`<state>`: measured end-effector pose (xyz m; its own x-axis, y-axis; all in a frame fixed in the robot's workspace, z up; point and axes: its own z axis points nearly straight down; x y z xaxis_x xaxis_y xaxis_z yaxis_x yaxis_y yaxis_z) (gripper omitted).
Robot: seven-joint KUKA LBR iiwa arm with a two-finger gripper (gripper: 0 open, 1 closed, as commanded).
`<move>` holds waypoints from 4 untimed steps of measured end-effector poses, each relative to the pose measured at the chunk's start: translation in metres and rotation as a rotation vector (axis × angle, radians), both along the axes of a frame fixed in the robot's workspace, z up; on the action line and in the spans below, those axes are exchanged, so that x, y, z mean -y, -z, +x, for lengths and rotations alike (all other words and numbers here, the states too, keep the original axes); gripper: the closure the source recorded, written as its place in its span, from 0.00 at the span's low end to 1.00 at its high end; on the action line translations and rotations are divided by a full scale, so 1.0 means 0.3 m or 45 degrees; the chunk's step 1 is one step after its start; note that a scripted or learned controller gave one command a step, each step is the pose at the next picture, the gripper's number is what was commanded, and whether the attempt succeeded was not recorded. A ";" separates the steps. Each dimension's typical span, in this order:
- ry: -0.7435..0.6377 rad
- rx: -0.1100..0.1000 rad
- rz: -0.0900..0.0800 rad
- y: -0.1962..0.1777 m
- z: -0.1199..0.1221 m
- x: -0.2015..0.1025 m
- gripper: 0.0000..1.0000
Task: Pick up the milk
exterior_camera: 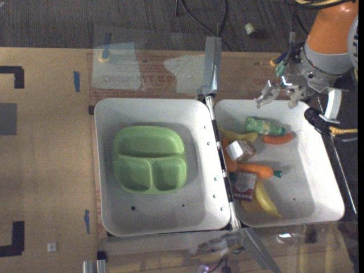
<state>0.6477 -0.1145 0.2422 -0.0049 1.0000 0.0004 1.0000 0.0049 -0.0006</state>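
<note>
Camera view: two white bins are being carried side by side on the counter.

Left bin: a green divided tray is lying at its centre.

Right bin: several items are being kept along its left side. A small milk carton, white and silver and tipped on its side, is lying near the bin's left wall, just below a yellow banana. A green bottle is lying at the upper middle, with a red chilli-like piece just beside it on the right. An orange carrot is lying just below the milk carton. A red and white packet is resting at the lower left, with a second banana beside it.

Gripper: it is being held at the upper right of the frame, over the bin's upper rim and well apart from the milk carton. The fingers are being held wide apart, and nothing is being gripped between them.
</note>
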 end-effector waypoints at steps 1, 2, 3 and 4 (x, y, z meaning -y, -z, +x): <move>-0.125 0.027 -0.008 0.390 0.024 0.010 0.00; -0.109 0.036 -0.007 0.450 -0.026 0.054 0.00; 0.038 -0.049 0.028 0.491 0.061 0.109 0.00; 0.019 0.034 -0.009 0.487 -0.107 -0.032 0.00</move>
